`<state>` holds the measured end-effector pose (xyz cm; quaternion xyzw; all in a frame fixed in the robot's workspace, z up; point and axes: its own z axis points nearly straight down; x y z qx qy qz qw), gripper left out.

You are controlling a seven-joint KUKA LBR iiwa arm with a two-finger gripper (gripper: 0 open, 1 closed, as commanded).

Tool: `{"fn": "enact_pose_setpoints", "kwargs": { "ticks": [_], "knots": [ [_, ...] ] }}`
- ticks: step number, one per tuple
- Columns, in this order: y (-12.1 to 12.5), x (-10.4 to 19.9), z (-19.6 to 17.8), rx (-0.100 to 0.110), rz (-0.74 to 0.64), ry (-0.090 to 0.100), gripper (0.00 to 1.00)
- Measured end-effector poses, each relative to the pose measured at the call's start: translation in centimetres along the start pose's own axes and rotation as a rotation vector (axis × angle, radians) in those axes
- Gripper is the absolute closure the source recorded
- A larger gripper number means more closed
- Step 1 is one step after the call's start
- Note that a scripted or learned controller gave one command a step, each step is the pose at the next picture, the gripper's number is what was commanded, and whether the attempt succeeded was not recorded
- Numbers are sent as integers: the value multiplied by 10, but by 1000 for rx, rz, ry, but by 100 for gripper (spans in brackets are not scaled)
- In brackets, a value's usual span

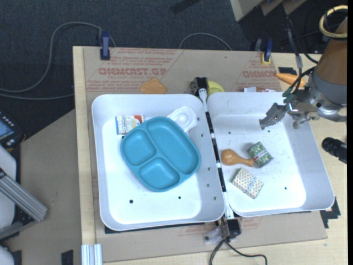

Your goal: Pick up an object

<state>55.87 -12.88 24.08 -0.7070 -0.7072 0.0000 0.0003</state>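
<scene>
Hand point(287, 114) hovers spread wide and gripping nothing over the right white bin's point(309, 164) far edge. Nothing lifted so far: the tan wooden pear-shaped piece point(236, 158), green wrapped cube point(259, 153) and patterned packet point(247, 183) lie near its left edge.

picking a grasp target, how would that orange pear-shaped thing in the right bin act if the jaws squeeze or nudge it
The orange pear-shaped toy looks smooth and rounded, so it may slip out of a pinch. Lying on its side, it would probably roll or pivot if nudged. It appears small and likely light, and could bump the green patterned block beside it.
</scene>
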Motion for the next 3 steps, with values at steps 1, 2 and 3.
{"fn": "enact_pose_setpoints", "kwargs": {
  "ticks": [1,2,3],
  "knots": [
    [-30,-18,150,11,5,3,0],
    [-26,-18,132,-3,1,-1,100],
    [-14,66,51,-10,-10,2,100]
  ]
}}
